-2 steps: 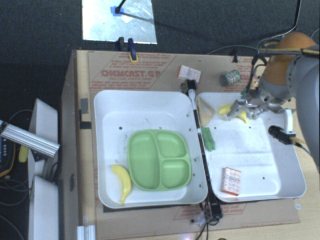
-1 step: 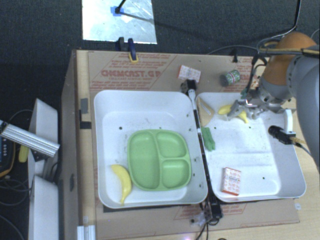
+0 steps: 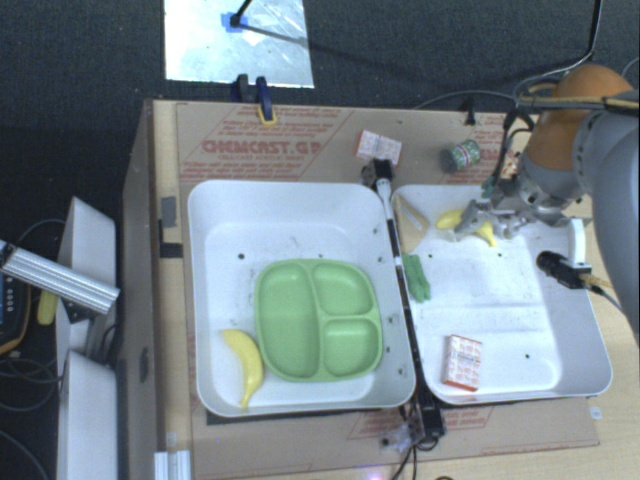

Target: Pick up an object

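Bench under two white bins (image 3: 300, 200). Gripper (image 3: 480, 223) over a yellow object (image 3: 452, 219), far edge of right bin; grip unclear. Left bin: green plate (image 3: 318, 318), banana (image 3: 246, 364).

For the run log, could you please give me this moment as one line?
arm: over right bin | hand: at small yellow object, grasp unclear | left bin: green plate, banana
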Controlling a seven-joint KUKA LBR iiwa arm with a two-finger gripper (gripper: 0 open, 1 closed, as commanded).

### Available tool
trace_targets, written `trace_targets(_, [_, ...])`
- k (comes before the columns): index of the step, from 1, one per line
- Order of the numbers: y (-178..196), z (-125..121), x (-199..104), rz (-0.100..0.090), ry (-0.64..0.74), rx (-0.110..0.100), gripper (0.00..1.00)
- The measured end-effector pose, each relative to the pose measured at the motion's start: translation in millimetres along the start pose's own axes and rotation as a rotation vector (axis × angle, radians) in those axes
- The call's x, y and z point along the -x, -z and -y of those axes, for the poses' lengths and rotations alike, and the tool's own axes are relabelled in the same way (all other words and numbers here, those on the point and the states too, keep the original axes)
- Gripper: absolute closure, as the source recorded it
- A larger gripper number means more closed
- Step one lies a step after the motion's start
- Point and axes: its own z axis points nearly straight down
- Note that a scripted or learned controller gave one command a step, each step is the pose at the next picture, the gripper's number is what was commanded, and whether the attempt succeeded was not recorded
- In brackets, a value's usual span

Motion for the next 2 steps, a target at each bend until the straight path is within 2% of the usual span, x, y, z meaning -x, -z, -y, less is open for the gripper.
trace_targets(2, [0.0,0.0,0.0,0.000,0.000,0.000,0.00])
